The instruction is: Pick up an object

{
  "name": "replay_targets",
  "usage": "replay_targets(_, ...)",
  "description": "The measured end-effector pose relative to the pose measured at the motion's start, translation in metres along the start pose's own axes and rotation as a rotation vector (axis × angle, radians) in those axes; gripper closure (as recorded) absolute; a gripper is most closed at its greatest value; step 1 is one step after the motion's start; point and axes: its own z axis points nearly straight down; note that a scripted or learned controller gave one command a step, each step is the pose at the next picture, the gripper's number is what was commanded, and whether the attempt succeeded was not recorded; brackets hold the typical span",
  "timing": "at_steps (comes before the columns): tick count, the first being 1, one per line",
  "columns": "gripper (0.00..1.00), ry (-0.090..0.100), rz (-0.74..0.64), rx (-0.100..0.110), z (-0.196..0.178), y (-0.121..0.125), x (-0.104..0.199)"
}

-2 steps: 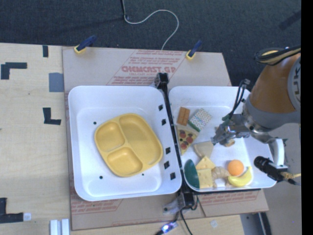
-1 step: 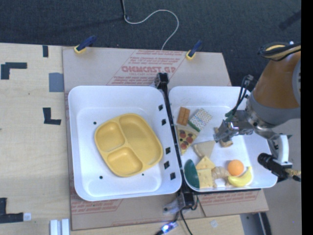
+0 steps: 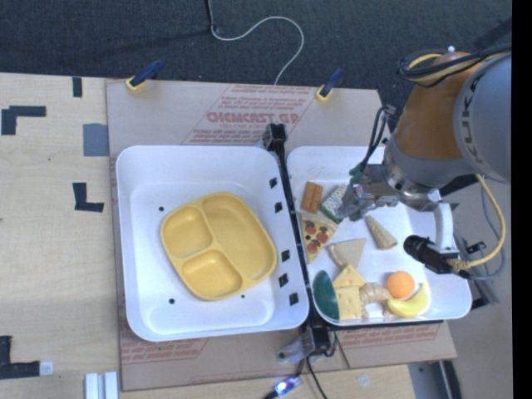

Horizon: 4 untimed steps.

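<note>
Gripper [image 3: 356, 204] just above grey-green item [image 3: 334, 202].

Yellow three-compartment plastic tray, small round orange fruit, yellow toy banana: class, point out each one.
Yellow three-compartment plastic tray [image 3: 249, 252], camera view, right rim.
Small round orange fruit [image 3: 401, 283], camera view, centre.
Yellow toy banana [image 3: 410, 305], camera view, curved middle.

A single fixed camera looks down at a slant from above the bench [image 3: 50, 181], near enough that both white bins span most of the frame. The left bin [image 3: 137, 248] lies toward 9 o'clock, the right bin [image 3: 453, 306] toward 3 o'clock. The arm [image 3: 449, 115] enters from 3 o'clock; dark floor [image 3: 100, 15] fills 12 o'clock.
</note>
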Motion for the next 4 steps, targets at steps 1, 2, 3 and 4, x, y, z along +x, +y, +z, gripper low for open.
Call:
replay_targets(1, 1.00, 0.000, 0.000, -0.001, 0.007, 0.048, 0.034)
replay_targets(2, 1.00, 0.000, 0.001, -0.002, 0.007, 0.093, 0.064)
replay_targets(3, 1.00, -0.001, 0.004, -0.002, -0.017, 0.111, 0.067)
replay_targets(4, 1.00, -0.002, 0.006, 0.000, -0.018, 0.114, 0.075)
